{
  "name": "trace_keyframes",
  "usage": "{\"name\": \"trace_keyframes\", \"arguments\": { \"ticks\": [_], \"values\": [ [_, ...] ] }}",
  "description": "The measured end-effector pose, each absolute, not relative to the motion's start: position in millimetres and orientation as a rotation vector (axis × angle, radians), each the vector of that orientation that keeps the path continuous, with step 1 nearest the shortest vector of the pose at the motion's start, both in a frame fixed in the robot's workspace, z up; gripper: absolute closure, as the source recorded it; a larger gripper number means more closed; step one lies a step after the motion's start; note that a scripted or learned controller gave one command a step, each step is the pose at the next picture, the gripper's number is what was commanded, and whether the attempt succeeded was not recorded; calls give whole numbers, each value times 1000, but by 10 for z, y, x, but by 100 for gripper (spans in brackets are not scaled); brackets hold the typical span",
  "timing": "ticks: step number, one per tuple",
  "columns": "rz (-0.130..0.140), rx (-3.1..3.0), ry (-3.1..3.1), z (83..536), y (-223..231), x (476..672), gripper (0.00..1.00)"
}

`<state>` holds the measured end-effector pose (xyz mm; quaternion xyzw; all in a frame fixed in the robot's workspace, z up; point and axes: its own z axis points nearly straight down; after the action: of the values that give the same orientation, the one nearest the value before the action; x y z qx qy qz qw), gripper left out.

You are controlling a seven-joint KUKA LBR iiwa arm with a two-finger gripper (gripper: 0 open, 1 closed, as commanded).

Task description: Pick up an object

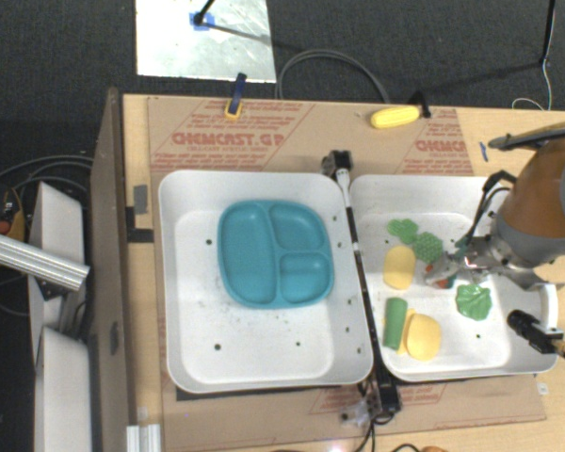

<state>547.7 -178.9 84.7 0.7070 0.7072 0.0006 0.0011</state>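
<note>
The right bin (452, 201) holds several small toy pieces. A light green lumpy piece (402, 227) and a darker green textured piece (427, 247) lie near its middle. Below them are a yellow piece (398, 266), an upright-lying green cylinder (394, 322) and a second yellow piece (423, 335). A green leafy piece (473, 300) lies to the right. My gripper (455, 268) is low in this bin, between the dark green piece and the leafy piece, with a small red-orange bit (440, 278) just beside it. I see nothing clearly held.
A teal divided plate (275, 253) lies in the left bin (188, 281). A ridge (356, 262) separates the two bins. A yellow object (394, 117) rests on the cardboard behind the right bin. The arm's orange band (546, 196) hangs over the right bin's right side.
</note>
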Motion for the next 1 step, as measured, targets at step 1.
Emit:
{"name": "trace_keyframes", "arguments": {
  "ticks": [1],
  "values": [
    [6, 2210, 2226, 852, -1564, 5919, 0]
  ]
}}
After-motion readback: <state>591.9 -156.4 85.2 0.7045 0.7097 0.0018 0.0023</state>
